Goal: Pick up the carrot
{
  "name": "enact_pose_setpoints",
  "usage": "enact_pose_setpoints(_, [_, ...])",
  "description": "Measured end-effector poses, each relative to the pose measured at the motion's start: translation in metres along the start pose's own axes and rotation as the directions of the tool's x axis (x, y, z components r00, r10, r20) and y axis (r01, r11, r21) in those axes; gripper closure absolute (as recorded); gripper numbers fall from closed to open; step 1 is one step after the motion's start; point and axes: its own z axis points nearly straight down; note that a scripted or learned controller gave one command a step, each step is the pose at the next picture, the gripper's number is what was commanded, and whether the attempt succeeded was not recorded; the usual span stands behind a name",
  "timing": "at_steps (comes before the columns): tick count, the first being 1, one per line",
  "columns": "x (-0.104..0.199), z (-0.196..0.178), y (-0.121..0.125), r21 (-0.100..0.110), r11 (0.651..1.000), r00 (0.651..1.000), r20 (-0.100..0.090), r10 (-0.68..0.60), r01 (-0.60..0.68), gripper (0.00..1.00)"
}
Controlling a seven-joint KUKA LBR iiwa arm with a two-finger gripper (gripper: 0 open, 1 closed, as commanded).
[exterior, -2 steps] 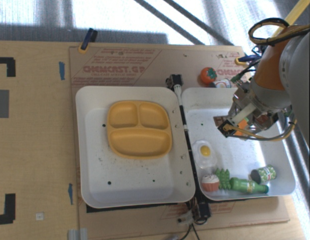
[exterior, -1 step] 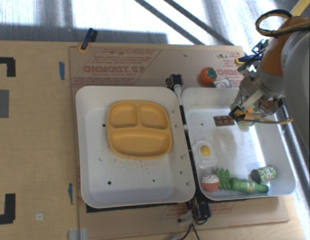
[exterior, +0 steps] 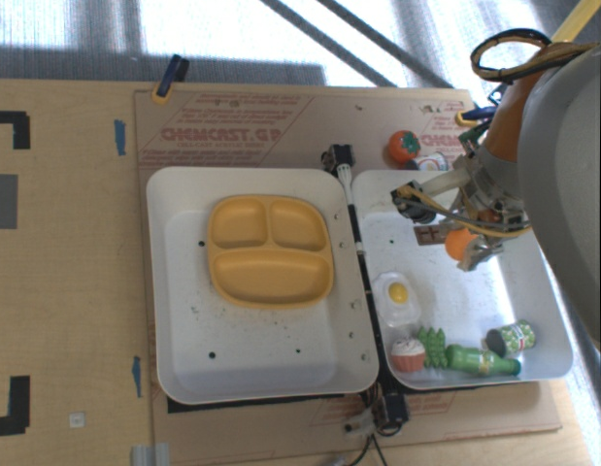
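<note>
The arm's down over the right bin [exterior: 548, 289], and there's an orange lump that I take to be the carrot [exterior: 459, 244] tucked right at the pincer [exterior: 465, 233]. Honestly can't tell if the pincer is clamped on it or just parked next to it, too much wrist and cable in the way.

Using the carrot as the landmark: a fried-egg toy [exterior: 397, 292] sits just below-left of it, a strawberry [exterior: 409, 354], a green bottle [exterior: 483, 361] and a small can [exterior: 514, 337] lie well below it by the bin's near edge, and a tomato [exterior: 403, 147] sits above-left, out on the table [exterior: 67, 260]. The yellow divided plate [exterior: 271, 250] is far left of it in the other bin.

My worry: if the grip is only on the rounded end, it'll squirt out on the lift and roll into the egg.
</note>
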Motion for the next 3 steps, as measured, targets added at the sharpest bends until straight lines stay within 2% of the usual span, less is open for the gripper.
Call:
enact_pose_setpoints(1, [-0.083,0.089,0.041,-0.002,1.000,1.000,-0.003,0.002,-0.002,1.00])
enact_pose_setpoints(2, [-0.083,0.089,0.041,-0.002,1.000,1.000,-0.003,0.003,-0.003,0.00])
enact_pose_setpoints(3, [-0.092,0.094,0.001,-0.022,1.000,0.999,-0.036,-0.020,0.019,0.00])
